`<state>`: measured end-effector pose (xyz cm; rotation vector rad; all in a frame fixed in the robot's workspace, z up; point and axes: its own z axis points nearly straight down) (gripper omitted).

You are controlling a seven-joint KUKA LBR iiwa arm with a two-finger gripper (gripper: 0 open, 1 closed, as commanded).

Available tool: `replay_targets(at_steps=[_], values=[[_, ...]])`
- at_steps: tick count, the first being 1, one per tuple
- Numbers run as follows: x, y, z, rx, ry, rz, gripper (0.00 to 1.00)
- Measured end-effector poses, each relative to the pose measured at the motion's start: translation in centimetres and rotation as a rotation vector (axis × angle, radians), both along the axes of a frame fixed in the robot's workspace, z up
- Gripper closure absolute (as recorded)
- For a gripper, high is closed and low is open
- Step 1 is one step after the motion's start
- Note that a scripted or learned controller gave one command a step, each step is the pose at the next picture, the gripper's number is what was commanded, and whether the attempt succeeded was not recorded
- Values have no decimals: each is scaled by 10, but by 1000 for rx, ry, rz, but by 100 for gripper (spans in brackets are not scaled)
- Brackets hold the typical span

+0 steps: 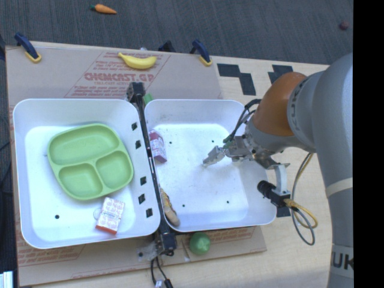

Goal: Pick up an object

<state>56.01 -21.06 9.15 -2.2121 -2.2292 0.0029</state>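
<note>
I see the gripper (pixel 211 157) low over the bare floor of the right bin (pixel 198 110), but I cannot tell how its fingers stand. A red-and-white packet (pixel 157 146) lies against that bin's left wall, a tan object (pixel 168 207) near its lower left corner. The left bin (pixel 24 161) holds a green divided plate (pixel 90 159) and a small orange-and-white box (pixel 110 215).

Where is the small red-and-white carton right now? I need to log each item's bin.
The red-and-white carton lies in the left bin, near its front edge, just below the green divided plate.
</note>
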Motion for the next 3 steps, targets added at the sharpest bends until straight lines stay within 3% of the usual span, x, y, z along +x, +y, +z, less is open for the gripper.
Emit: replay_targets(at_steps=[1,2,3], values=[[-69,24,0,2,2,-1,0],[-19,9,0,1,-1,-3,0],[47,0,50,1,-2,-3,0]])
